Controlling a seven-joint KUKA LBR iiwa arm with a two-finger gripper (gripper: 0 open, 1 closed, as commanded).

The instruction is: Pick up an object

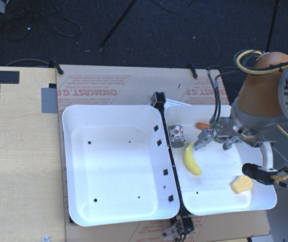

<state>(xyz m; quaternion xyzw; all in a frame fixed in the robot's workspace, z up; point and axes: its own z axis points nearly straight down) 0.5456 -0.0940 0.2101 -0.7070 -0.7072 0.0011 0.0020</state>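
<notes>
In the right bin [265,203] lie a yellow banana [192,159], a small patterned can [176,133], an orange piece [203,126] and a pale yellow block [241,184]. My gripper [216,141] hangs low over the bin's far middle, just right of the banana's upper end and just below the orange piece. Its two grey fingers [202,141] are spread apart, open, and I see nothing between them. The can stands against the divider, left of the banana.
The left bin [78,135] adjoins across a black-clipped divider [166,158]. The grey and orange arm [265,92] covers the right bin's far right corner. A black part [257,172] sticks out near the yellow block. Cardboard [98,87] lies under both bins.
</notes>
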